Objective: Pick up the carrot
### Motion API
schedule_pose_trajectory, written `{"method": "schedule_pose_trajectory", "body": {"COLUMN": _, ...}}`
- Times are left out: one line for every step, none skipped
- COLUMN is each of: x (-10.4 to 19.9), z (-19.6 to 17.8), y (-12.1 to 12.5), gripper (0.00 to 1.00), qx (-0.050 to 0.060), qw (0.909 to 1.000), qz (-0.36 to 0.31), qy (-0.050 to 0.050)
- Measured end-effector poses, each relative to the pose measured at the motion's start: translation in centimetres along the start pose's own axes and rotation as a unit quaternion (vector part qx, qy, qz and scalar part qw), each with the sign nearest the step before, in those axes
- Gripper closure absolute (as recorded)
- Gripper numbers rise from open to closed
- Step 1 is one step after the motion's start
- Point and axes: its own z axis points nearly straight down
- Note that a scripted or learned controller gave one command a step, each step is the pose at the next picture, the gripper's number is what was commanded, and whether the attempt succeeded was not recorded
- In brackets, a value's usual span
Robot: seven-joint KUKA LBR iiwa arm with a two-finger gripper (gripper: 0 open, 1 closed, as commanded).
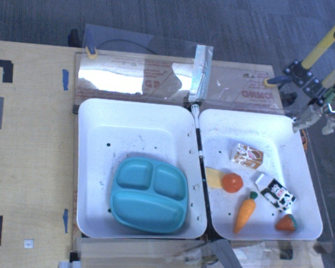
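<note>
The carrot point(245, 213) is orange with a green top and lies in the right bin point(271, 129), near its front edge. It is tilted, with the green end pointing to the back. My gripper point(317, 114) hangs at the right bin's far right corner, partly cut off by the frame edge. It is well away from the carrot, and nothing shows in its grasp.
Around the carrot lie a red-orange ball point(231, 182), a yellow slice point(213, 178), a black-and-white carton point(278, 194), a strawberry point(286, 223) and a brown-and-white packet point(247, 155). A teal divided plate point(150, 195) sits in the left bin point(99, 131).
</note>
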Motion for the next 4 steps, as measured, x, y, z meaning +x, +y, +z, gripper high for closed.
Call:
{"method": "schedule_pose_trajectory", "body": {"x": 7.8, "z": 8.6, "y": -4.7, "gripper": 0.0, "qx": 0.002, "qw": 0.9986, "qz": -0.053, "qy": 0.001}}
{"method": "schedule_pose_trajectory", "body": {"x": 9.2, "z": 14.7, "y": -11.6, "gripper": 0.0, "qx": 0.003, "qw": 0.9994, "qz": -0.033, "qy": 0.001}}
{"method": "schedule_pose_trajectory", "body": {"x": 11.3, "z": 19.1, "y": -11.8, "gripper": 0.0, "qx": -0.003, "qw": 0.9972, "qz": -0.075, "qy": -0.001}}
{"method": "schedule_pose_trajectory", "body": {"x": 11.3, "z": 18.1, "y": -11.6, "gripper": 1.0, "qx": -0.007, "qw": 0.9972, "qz": -0.074, "qy": -0.002}}
